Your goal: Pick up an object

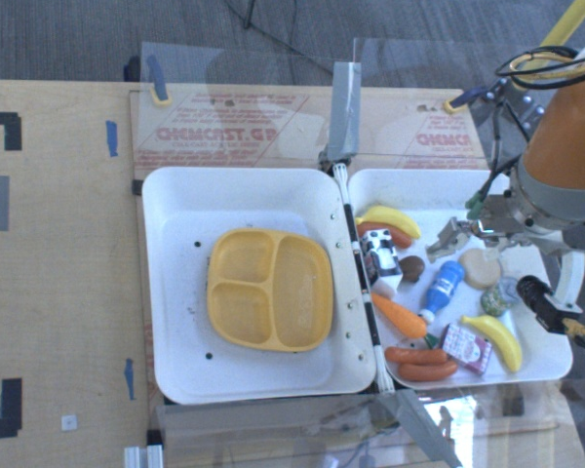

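My gripper [465, 228] hangs over the right bin [558, 364], just above the blue bottle [442, 290] lying among the food; I cannot tell how it stands.

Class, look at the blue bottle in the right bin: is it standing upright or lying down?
Lying down: the blue bottle shows its full length along the right bin's floor, slanted.
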Controlling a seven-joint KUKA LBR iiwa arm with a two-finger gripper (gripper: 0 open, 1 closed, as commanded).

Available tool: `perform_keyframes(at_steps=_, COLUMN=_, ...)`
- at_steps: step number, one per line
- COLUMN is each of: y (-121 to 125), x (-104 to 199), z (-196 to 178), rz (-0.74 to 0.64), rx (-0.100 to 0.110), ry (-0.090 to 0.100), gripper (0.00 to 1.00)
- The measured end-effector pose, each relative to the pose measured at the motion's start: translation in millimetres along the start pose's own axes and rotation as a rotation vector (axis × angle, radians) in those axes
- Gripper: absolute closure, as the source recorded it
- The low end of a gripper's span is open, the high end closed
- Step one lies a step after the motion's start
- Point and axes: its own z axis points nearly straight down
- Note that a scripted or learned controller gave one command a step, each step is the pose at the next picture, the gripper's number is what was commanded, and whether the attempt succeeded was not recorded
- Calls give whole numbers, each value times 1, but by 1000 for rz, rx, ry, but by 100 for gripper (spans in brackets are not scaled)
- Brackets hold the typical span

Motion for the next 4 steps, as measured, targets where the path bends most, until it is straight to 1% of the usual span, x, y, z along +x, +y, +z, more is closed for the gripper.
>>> perform_keyframes(at_steps=1, y=-11, x=-15, z=32, rz=-16, rx=0, ry=-1, gripper=0)
perform_keyframes(at_steps=2, y=11, x=-24, z=142, rz=-40, rx=-12, ry=-2, gripper=0)
perform_keyframes(at_steps=3, y=11, x=-28, z=133, rz=-34, rx=-14, ry=-5, gripper=100)
perform_keyframes(at_steps=4, y=35, x=31, z=25, rz=-8, rx=-1, ry=-1, gripper=100)
